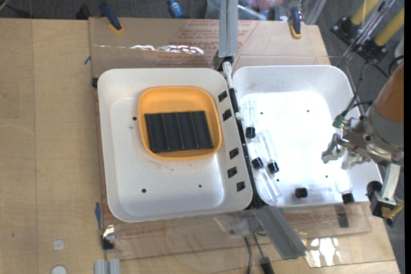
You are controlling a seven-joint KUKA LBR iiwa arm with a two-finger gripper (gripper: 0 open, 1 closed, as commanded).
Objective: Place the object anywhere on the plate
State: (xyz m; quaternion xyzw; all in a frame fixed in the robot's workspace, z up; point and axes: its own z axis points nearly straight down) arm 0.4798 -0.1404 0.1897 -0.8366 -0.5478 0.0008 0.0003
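Already the black ridged object (178,131) lies on the orange plate (149,102).

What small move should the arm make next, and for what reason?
Probably just a slight lift of the gripper, up and away to the right. The black ridged object already lies flat on the orange plate in the left bin, while the gripper hangs over the right side of the right bin, far from the plate. Nothing seems left to place.

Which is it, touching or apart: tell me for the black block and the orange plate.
Touching. The camera view shows the black block lying flat inside the orange plate, resting on its floor with orange rim visible around it.
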